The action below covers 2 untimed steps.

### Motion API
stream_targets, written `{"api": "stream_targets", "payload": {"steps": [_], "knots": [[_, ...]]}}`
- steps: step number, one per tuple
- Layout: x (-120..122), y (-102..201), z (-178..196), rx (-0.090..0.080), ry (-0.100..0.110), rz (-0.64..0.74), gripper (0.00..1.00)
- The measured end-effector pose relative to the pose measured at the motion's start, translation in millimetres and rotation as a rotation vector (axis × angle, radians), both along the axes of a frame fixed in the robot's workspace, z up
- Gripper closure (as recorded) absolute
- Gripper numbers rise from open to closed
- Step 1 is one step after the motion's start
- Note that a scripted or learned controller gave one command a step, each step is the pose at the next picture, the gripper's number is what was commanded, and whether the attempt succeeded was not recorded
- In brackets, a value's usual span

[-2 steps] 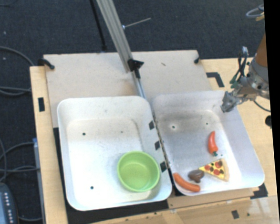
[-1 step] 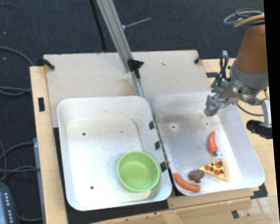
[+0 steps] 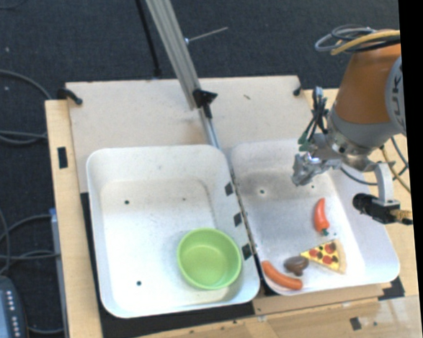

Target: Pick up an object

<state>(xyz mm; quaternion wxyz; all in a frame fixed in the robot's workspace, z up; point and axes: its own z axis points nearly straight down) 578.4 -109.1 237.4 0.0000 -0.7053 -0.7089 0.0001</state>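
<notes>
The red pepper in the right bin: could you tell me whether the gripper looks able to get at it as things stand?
Probably yes. The gripper is above the right bin, and the pepper lies apart from the pizza slice, with nothing covering it.

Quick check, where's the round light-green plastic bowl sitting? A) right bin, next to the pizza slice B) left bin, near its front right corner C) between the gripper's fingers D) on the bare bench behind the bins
B: the round light-green plastic bowl rests in the left white bin, close to its front right corner, while the gripper hangs over the right white bin.
</notes>
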Motion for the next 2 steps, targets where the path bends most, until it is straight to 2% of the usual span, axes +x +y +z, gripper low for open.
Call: {"api": "stream_targets", "payload": {"steps": [2], "knots": [[-27.6, 104.4, -14.0, 0.001, 0.0, 0.001, 1.0]]}}
